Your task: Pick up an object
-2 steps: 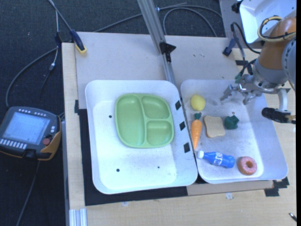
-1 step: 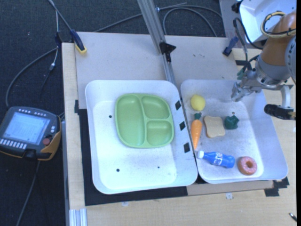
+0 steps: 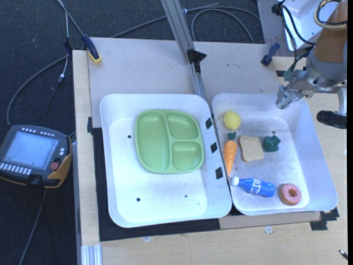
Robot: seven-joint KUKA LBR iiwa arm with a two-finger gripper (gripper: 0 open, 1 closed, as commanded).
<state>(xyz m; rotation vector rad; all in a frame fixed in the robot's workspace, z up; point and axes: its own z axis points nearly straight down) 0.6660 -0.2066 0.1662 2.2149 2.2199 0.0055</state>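
Grey metal of the gripper [image 3: 282, 99] hangs over the far right corner of the right bin [image 3: 314, 142], under the orange band of the arm; at this slant I cannot tell its state, and no object is seen in it. All the objects lie on the near-left side of it, toward the middle and the near end of this bin. The nearest is a small dark green toy [image 3: 271, 143], a little toward the near side of the gripper. Just left of it sits a slice of toy bread [image 3: 251, 148], and a yellow lemon [image 3: 231, 120] lies further left by the bin's left wall. An orange carrot [image 3: 229, 154] lies along that wall, long axis running far to near. At the near end, well apart from the gripper, a blue bottle [image 3: 253, 186] lies on its side, long axis left to right, beside a pink doughnut [image 3: 290, 194]. I judge the green toy asks the shortest move. The left bin [image 3: 118, 197] holds a green divided plate [image 3: 169, 141].
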